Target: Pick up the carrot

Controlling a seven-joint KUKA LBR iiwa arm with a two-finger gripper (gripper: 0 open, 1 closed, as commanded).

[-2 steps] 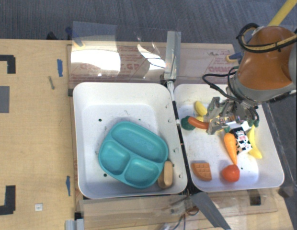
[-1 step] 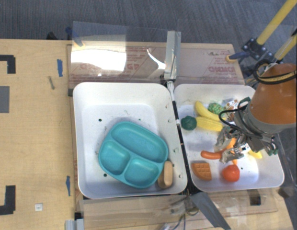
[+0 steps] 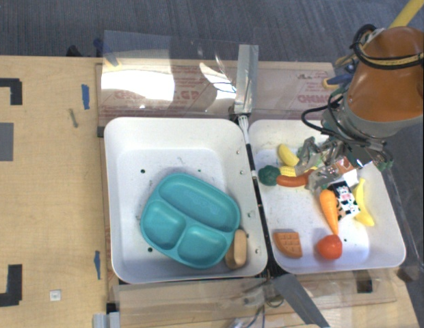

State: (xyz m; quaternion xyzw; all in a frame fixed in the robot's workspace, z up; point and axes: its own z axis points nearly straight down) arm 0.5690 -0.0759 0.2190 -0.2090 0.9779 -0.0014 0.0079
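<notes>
Camera view: the carrot (image 3: 329,210), a tapered orange cone, lies in the right bin (image 3: 383,255) just below the gripper (image 3: 326,162), whose finger state I cannot tell. One carrot, one tomato (image 3: 329,247), two bins.

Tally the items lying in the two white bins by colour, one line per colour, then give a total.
Teal: 1, the divided plate
Tan: 2, the bread roll and the waffle piece
Yellow: 2, the corn piece and the banana
Green: 1, the round vegetable
Orange or red: 3, the carrot, the tomato, the hot dog
Black and white: 1, the cow toy
Total: 10
</notes>
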